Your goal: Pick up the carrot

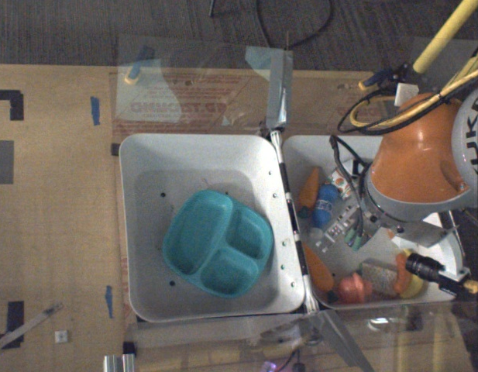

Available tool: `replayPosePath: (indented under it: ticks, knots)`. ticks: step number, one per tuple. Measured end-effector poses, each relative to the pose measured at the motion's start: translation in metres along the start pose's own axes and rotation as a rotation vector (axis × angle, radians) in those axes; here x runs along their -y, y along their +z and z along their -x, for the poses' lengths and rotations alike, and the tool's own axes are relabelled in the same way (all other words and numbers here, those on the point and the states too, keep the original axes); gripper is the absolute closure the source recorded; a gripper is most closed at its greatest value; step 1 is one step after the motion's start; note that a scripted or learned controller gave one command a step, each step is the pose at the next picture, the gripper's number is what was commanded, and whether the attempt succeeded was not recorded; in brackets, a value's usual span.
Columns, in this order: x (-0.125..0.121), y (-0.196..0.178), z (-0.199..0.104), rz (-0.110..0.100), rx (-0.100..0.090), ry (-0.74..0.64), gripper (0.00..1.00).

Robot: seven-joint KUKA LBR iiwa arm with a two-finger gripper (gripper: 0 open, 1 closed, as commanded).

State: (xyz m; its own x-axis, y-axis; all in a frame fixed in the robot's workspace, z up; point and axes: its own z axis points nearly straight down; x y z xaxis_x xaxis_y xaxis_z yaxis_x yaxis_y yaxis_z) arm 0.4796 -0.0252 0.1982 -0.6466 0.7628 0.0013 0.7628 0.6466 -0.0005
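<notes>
The carrot (317, 268) is seen lying against the right bin's (376, 304) left wall (beside a pinkish item (352, 288)). The gripper (341, 229) is lowered nearby; its opening cannot be told. A teal divided tray (217, 242) is held by the left bin (146, 161).

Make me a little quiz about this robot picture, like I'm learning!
1. True or false: the teal tray lies in the left bin.
2. How many compartments does the tray have?
3. Where is the gripper? A) over the right bin B) over the left bin C) over the cardboard

Key: 1 true; 2 three; 3 A. The carrot lies in the right bin, by its left wall.
</notes>
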Motion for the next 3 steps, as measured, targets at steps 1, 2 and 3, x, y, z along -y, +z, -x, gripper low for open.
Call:
replayPosePath:
  ticks: [1,2,3]
  knots:
    - [0.000,-0.010,0.002,0.003,0.003,0.004,1.00]
    - [-0.026,-0.168,-0.001,0.004,0.007,-0.333,1.00]
    - [-0.009,-0.030,-0.011,0.002,0.003,-0.494,1.00]
